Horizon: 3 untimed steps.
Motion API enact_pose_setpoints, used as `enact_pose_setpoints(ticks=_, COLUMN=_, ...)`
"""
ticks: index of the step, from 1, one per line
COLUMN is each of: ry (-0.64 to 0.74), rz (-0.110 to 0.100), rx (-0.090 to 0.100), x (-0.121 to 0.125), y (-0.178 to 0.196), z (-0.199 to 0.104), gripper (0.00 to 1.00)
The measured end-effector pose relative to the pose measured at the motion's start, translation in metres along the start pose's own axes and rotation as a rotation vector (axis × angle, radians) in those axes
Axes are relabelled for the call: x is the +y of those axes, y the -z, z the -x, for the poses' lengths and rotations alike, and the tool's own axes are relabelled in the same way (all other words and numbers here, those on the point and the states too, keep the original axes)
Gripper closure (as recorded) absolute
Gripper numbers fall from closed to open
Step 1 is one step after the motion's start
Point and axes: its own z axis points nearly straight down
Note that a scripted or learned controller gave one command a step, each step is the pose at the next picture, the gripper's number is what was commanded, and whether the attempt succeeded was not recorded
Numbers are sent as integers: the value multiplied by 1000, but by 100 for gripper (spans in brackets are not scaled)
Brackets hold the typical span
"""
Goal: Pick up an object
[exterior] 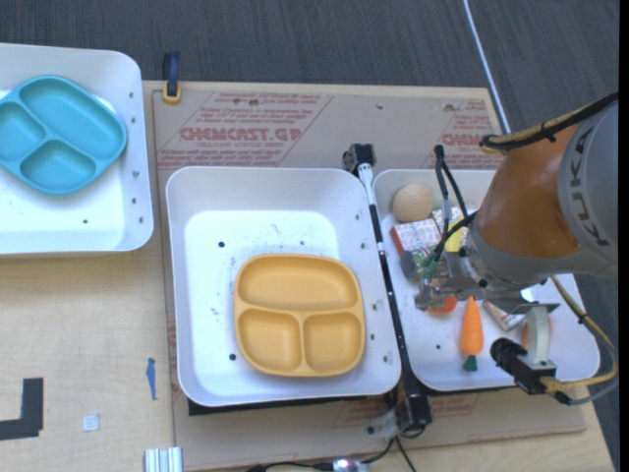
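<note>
The right bin (432, 362) holds several small items. A beige ball (413, 202) lies at its far end, with a red and white packet (417, 234) just in front of it. A toy carrot (472, 328) lies lengthwise near the bin's middle. My gripper (435, 292) is down in this bin, left of the carrot, right above a small orange-red piece (446, 305). Nothing shows whether that piece is held. The grey and orange arm (536, 205) hides the right part of the bin.
The left bin (197, 264) holds a yellow divided plate (299, 314). A blue divided plate (59, 134) rests on a white tray (133, 214) at the far left. A black cable (375, 224) runs along the seam between the bins.
</note>
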Motion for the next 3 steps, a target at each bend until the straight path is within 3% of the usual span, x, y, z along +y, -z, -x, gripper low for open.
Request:
enact_pose_setpoints(ticks=1, ry=0, rz=0, rx=0, x=-1, y=0, z=-92, gripper=100)
enact_pose_setpoints(ticks=2, ry=-1, rz=-1, rx=0, x=0, y=0, z=-9, gripper=100)
enact_pose_setpoints(ticks=3, ry=0, rz=3, rx=-1, x=2, y=10, z=-9, gripper=100)
